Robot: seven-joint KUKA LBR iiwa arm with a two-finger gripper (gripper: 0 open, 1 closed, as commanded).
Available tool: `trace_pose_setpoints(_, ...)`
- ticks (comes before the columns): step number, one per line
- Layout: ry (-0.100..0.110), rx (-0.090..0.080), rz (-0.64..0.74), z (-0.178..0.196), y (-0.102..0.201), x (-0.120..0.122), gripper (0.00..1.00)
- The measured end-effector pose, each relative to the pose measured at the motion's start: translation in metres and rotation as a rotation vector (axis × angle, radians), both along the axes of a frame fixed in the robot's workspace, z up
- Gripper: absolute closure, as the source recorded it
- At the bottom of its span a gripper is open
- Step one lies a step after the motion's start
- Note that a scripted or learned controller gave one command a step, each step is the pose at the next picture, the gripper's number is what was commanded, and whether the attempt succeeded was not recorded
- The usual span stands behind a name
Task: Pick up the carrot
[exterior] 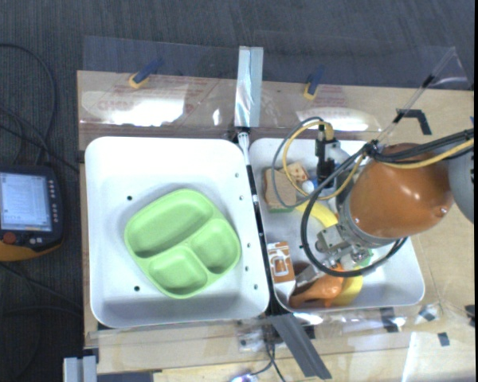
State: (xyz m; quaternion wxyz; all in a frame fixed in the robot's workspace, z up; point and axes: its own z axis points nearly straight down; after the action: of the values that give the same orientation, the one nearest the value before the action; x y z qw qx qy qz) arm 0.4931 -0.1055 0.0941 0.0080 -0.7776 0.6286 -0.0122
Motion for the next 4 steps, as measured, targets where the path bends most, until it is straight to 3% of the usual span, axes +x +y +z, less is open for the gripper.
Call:
trace_pose_setpoints(1,0.013,-0.006,0.452,-0.002,-0.053,0.071,0.00)
trace_pose_setpoints(2,0.015,-0.007,0.425,-0.002,-0.059,0.012,0.00)
trace_pose_setpoints(3,0.020,-0.007,0.396,-0.003,-0.036,0.020,0.00)
trace_pose_setpoints(4,0.008,-0.014,0.709,-0.002,-0.043,-0.002,0.00)
